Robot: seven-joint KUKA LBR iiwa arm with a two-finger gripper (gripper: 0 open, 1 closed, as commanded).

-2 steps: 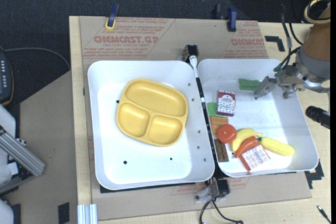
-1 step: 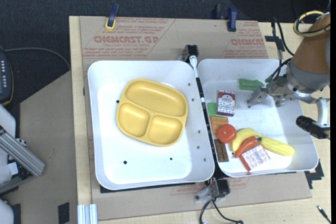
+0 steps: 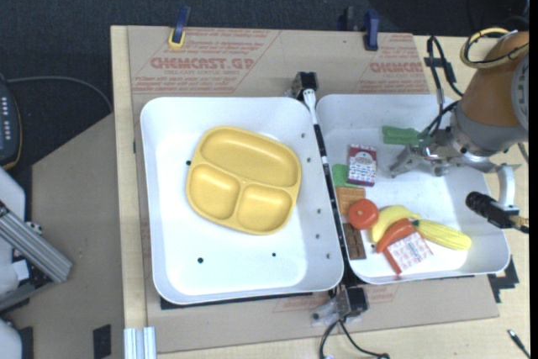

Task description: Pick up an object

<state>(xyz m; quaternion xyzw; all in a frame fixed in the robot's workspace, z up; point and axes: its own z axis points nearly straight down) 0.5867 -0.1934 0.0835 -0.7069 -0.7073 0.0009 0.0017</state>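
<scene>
You have the desk [image 3: 252, 55] carrying two shallow white bins side by side. The left bin [image 3: 168, 206] holds a yellow divided plate [image 3: 244, 179], lying flat near its middle. The right bin [image 3: 479, 252] holds the small things. The arm [image 3: 496, 97] reaches in from the right over that bin's far part, its gripper [image 3: 416, 160] low above the bin floor with the fingers spread and nothing between them. Just beyond the gripper lies a green piece [image 3: 402, 134]. To its left you see a small red-and-white box [image 3: 362, 165]. Nearer the front edge are a red tomato [image 3: 363, 213], a yellow banana [image 3: 388, 222], a corn cob [image 3: 444, 234] and a red-and-white packet [image 3: 410, 251], clustered and touching one another, well apart from the gripper.
</scene>
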